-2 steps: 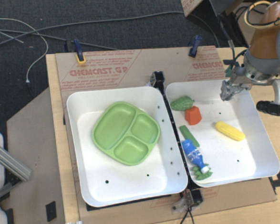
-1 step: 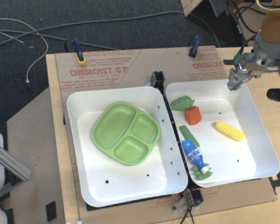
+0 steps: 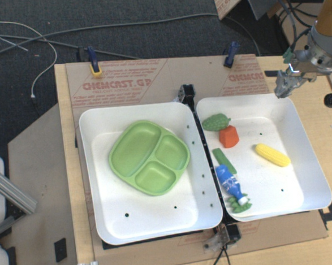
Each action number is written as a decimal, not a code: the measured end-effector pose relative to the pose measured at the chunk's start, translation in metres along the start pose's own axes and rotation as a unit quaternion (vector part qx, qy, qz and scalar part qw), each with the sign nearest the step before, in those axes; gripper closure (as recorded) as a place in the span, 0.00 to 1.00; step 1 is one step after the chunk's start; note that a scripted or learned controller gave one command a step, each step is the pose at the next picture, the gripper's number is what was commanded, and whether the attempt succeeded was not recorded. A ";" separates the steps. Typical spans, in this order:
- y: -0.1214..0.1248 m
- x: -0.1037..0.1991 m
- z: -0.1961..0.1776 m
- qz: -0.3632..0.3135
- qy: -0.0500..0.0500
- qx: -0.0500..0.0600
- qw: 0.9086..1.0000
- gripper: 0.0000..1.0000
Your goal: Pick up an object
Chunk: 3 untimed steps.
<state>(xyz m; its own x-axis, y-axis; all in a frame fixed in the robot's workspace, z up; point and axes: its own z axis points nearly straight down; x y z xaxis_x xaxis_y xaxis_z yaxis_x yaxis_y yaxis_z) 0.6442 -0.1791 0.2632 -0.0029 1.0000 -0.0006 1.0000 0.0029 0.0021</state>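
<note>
The right bin holds a yellow corn cob, a red pepper-like piece, a dark green leafy piece, a green stick and a blue and white bottle with a small green sprig at its lower end. My gripper hangs at the far right corner of this bin, above its rim, well apart from every object. Nothing shows between its fingers.
A light green divided plate lies in the left bin. Blue clamps hold the cardboard sheet at the back. Cables and a cardboard box sit behind the bench.
</note>
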 end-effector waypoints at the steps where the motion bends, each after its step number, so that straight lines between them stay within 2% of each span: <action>1: -0.018 0.056 0.015 -0.001 0.002 0.006 1.000 1.00; 2: -0.031 0.108 0.013 -0.002 0.002 0.005 1.000 1.00; 3: -0.031 0.168 0.021 -0.002 0.002 0.005 1.000 1.00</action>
<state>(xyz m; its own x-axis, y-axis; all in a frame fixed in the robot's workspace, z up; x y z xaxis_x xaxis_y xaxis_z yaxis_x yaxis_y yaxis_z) 0.6128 -0.0107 0.2419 -0.0075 1.0000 0.0033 0.9999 0.0075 -0.0081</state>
